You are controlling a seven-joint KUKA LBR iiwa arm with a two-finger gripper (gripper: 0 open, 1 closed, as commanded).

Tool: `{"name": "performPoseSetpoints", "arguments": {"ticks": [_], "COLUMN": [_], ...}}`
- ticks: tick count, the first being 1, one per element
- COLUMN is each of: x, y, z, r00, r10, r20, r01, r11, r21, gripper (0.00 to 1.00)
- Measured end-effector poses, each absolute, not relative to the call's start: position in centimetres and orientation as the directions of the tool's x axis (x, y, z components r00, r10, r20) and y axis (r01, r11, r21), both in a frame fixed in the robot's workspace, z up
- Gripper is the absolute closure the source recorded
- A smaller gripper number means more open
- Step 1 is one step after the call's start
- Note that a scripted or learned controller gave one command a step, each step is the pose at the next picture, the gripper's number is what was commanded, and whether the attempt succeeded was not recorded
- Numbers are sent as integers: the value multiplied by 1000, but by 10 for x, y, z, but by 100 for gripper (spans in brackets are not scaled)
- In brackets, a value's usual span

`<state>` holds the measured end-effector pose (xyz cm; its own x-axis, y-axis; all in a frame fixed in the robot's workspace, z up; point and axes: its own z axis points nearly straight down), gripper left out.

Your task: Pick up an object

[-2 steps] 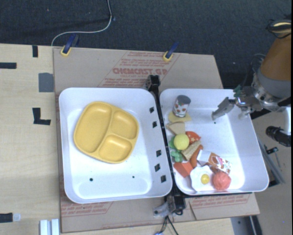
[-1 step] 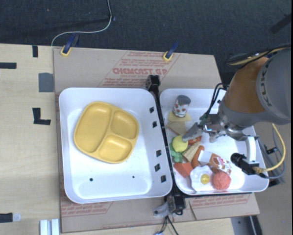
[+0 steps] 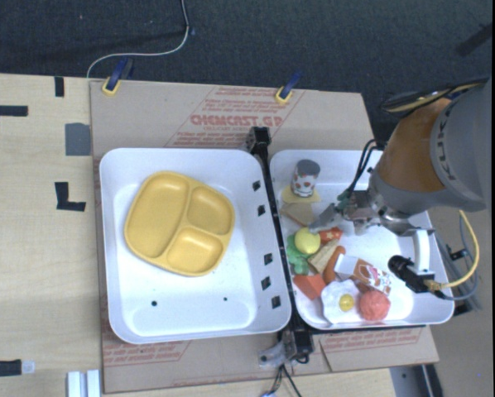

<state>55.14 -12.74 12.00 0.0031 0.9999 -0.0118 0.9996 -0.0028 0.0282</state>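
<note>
2 shallow white bins (image 3: pixel 115 246) sit side by side. The gripper (image 3: pixel 334 213) hangs just above the round yellow-green toy fruit (image 3: pixel 306 241). Its finger state cannot be told.

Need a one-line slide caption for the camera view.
Grey KUKA arm's claw hovers over toy food in the right white bin; yellow divided plastic tray sits in the left white bin.
</note>
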Motion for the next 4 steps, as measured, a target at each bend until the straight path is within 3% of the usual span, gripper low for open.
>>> {"name": "performPoseSetpoints", "arguments": {"ticks": [2, 3, 4], "x": [542, 544, 544], "y": [-116, -116, -116], "z": [85, 97, 96], "r00": [0, 0, 0], "r10": [1000, 1000, 1000], "r20": [-2, -3, -3], "r01": [1000, 1000, 1000], "r11": [0, 0, 0], "r21": [-1, 4, 4], "gripper": [0, 100, 0]}}
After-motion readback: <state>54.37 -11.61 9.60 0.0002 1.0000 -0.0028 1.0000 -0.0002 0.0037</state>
